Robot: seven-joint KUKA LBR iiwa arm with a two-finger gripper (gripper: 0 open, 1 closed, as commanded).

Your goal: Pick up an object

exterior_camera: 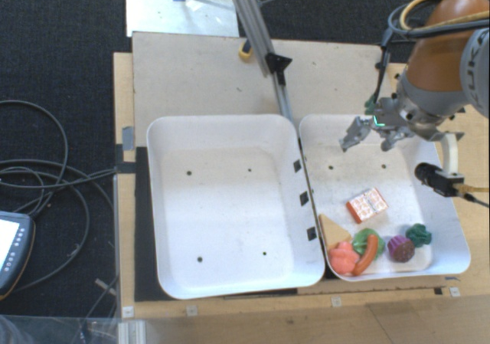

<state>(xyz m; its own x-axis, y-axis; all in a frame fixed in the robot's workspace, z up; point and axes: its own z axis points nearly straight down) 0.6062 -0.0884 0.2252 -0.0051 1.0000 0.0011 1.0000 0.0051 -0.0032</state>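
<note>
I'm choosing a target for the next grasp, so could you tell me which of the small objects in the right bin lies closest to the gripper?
The orange-and-white block. It lies alone mid-bin, just below the gripper, while the other pieces cluster along the bin's near edge.

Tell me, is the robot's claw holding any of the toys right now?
No, nothing is held. The gripper hangs with open fingers over the far end of the right bin, and the toys, like the orange block, lie apart from it at the near end.

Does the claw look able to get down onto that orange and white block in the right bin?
Probably yes: the block lies flat and apart from the toys below it, with bare bin floor between it and the claw.
</note>
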